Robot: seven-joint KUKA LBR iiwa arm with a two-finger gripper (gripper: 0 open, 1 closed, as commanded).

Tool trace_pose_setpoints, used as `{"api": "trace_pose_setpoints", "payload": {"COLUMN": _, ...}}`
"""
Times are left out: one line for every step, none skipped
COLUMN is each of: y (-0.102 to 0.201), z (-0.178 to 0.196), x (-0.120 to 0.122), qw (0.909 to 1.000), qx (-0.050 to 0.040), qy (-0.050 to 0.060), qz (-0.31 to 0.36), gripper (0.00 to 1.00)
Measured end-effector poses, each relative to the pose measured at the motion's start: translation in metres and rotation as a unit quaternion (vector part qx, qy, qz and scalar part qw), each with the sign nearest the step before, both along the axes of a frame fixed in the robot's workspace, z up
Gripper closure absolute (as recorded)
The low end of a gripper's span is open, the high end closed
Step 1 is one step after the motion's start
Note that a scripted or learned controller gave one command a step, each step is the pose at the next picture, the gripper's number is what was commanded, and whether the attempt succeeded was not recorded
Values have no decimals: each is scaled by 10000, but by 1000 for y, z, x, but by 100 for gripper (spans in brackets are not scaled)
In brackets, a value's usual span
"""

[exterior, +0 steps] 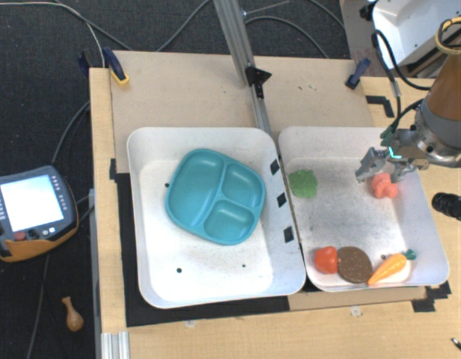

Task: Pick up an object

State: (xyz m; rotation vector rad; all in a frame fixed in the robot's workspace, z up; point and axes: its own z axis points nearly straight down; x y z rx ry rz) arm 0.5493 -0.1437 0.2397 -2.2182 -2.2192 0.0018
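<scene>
My gripper (383, 172) hangs over the far right part of the right bin (421, 223), its fingers spread open. A pink lumpy object (385, 188) lies on the bin floor just below and between the fingertips, and I cannot tell whether they touch it. A green block (302, 183) lies at the bin's left side. Along the bin's near edge sit a red tomato-like piece (326, 259), a brown round piece (354, 265) and an orange carrot (388, 268).
The left bin (152, 275) holds a teal divided plate (215, 195). A metal post (242, 43) rises slantwise from between the bins at the back. A teach pendant (28, 212) lies off the bench at the left.
</scene>
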Motion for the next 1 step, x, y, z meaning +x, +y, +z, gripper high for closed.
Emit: {"api": "trace_pose_setpoints", "payload": {"y": 0, "z": 1, "x": 1, "qw": 10000, "qx": -2, "qy": -13, "qz": 3, "gripper": 0}}
